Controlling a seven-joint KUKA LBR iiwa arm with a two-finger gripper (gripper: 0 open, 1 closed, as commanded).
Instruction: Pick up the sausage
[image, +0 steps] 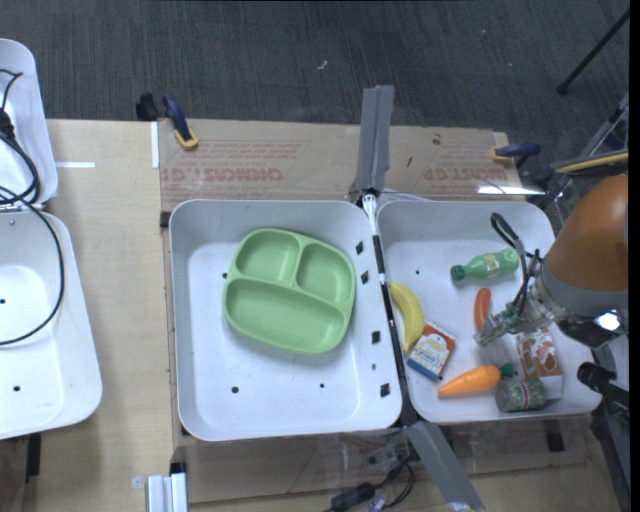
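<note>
You'll find the sausage lying in the right bin, between the green bottle and the carrot; your hand sits just beside it, its grip state unclear.

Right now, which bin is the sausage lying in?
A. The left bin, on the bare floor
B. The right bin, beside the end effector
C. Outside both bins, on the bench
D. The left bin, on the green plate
B: the sausage lies in the right bin, below the green bottle and just left of the end effector; the green plate sits in the left bin.
</note>
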